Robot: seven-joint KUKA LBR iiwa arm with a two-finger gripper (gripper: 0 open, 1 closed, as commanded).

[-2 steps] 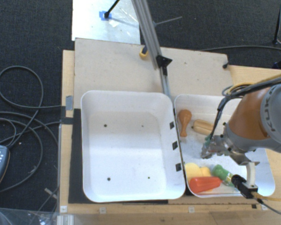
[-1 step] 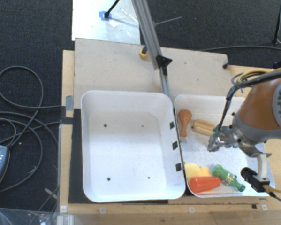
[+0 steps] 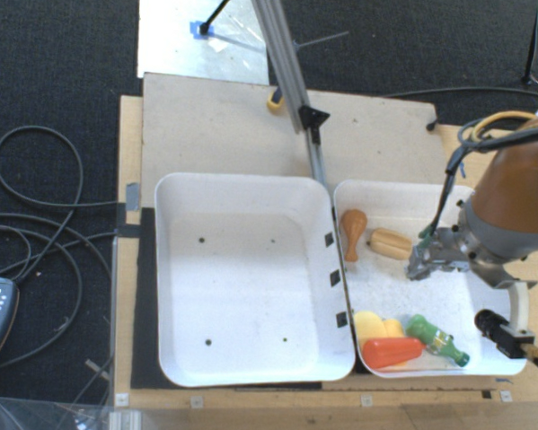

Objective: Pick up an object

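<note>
**Gripper lowered over the right bin, nothing seen in its grasp**

While the arm (image 3: pixel 513 191) reaches in from the right, the gripper (image 3: pixel 426 260) is seen low over the right bin (image 3: pixel 405 194), near the middle of that bin. Whether its jaws are open or closed cannot be told from this view, and no object can be made out between them.

Just beside the gripper, toward the bin's far edge, a tan bread roll (image 3: pixel 391 244) is laid flat. A brown wooden pear-shaped piece (image 3: pixel 353 232) is found next to it, close to the wall shared with the left bin (image 3: pixel 176 191). Along the near edge of the right bin three things are grouped together: a yellow piece (image 3: pixel 372 326), a red-orange pepper (image 3: pixel 392 352) touching it in front, and a green bottle (image 3: pixel 437 341) lying on its side toward the near right corner.
</note>
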